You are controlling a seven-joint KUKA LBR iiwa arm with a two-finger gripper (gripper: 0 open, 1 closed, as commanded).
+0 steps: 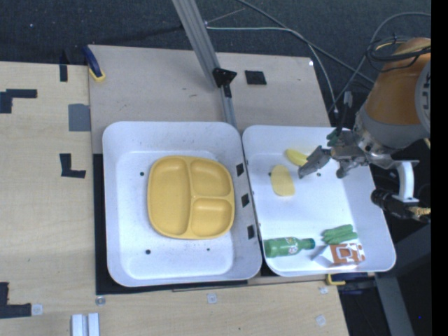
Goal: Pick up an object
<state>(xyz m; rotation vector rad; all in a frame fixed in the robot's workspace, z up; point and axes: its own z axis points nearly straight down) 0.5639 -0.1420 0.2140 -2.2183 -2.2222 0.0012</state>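
My bench, from above: left white bin (115,187) w/ a yellow 3-section plate (190,196) lying flat near its centre. Right white bin (329,205) sits just beside it at 3 o'clock. Grey metal pole (199,30) slants from 12 o'clock down toward the seam btwn the bins. Blue-and-yellow clamp (93,63) at the board's 10 o'clock corner. Black tape patch (255,78) just right of the pole. Cables (280,26) cross the dark floor at 1 o'clock.
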